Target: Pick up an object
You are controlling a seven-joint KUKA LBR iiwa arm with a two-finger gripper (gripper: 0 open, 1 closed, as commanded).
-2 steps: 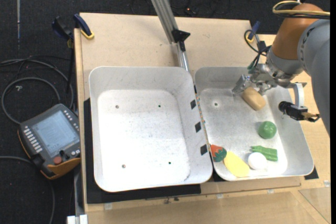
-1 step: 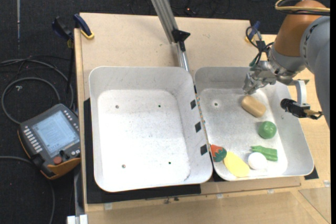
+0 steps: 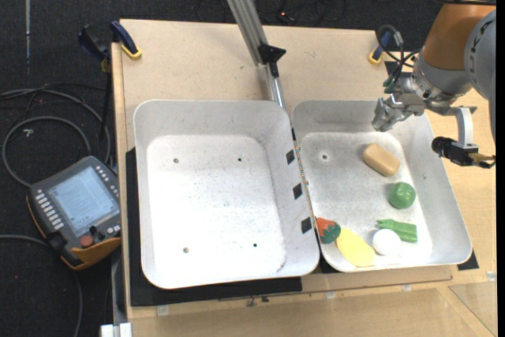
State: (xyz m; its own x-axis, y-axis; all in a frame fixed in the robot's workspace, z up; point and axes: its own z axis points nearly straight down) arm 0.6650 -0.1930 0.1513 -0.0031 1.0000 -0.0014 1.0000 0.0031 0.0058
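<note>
**Arm poised over the far side of the right bin**

A pale wooden tabletop point(image 3: 205, 59) carries two shallow white bins side by side, on a dark carpeted floor point(image 3: 55, 12) strewn with cables. A teach pendant point(image 3: 77, 205) with a lit screen lies on the floor to the left, and a slanted metal pole point(image 3: 241, 4) runs from the far edge down to where the bins meet. Yellow-tipped clamps grip the tabletop's far corners.

The left bin point(image 3: 158, 118) shows a bare, speckled bottom. The right bin point(image 3: 339, 118) holds the objects: a tan block point(image 3: 381, 159) near its middle, a green ball point(image 3: 402, 195) nearer and to the right of the block, a green piece point(image 3: 399, 229) beside a white ball point(image 3: 386, 242), a yellow piece point(image 3: 355, 249) and a small red-and-green item point(image 3: 327, 231) along the near edge.

The hand point(image 3: 386, 119) hangs over the far part of the right bin, just beyond the tan block and apart from it. Whether it is apart or together cannot be told; nothing is seen in its grip.
</note>
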